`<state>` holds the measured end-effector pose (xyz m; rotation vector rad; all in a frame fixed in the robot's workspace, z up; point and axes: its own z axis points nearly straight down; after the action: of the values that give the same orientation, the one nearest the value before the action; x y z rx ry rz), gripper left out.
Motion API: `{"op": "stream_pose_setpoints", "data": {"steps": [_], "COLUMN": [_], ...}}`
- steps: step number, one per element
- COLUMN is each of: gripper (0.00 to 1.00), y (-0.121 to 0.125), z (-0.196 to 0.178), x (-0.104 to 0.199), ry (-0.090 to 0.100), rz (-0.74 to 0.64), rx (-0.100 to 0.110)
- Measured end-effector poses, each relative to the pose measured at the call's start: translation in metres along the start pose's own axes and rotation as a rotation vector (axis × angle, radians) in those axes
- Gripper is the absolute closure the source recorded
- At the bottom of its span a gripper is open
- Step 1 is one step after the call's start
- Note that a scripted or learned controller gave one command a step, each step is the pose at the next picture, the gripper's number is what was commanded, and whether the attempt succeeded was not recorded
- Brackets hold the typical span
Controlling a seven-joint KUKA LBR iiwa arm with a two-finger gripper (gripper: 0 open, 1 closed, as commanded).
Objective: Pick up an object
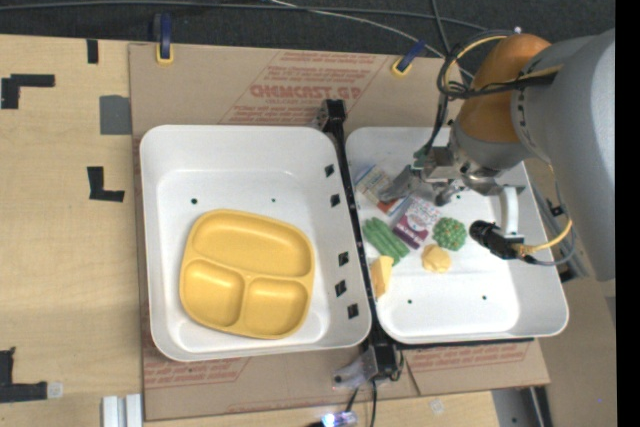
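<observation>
Yellow tray: a yellow plastic tray with three sections (247, 272) sat flat in the left white bin (170, 165), nearest the camera side, well apart from the arm.
Yellow wedge: a small yellow block (382, 274) lay by the divider in the right white bin (480, 320).
Yellow lump: a small round yellow toy (436, 259) sat near the middle of the right bin.
Green toy: a long green ribbed toy (383, 239) lay beside the purple packet; its long axis ran from upper left to lower right.
Green ball: a bumpy green ball (450, 233) sat just beside the yellow lump.
Purple packet: a purple and white packet (414, 218) lay under the gripper, prob. the pick target. Long axis tilted, upper right to lower left.
Gripper: the grey two-finger gripper (432, 177) hung just over the pile w/ the packet. Open or shut: can't tell. Nothing seen held.
Risk: toys were packed close, so fingers might bump the green toy or ball, or slip off the flat packet.
</observation>
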<state>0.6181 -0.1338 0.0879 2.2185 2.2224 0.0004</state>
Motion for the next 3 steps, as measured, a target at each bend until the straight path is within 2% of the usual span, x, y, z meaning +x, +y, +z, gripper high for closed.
{"op": "stream_pose_setpoints", "data": {"steps": [1,3], "gripper": [1.00,1.00], "y": [0.003,0.015], "z": [-0.015,-0.122], "x": [0.003,0.007], "ry": [0.005,0.000], "rz": [-0.002,0.000], "rx": [-0.009,-0.003]}}
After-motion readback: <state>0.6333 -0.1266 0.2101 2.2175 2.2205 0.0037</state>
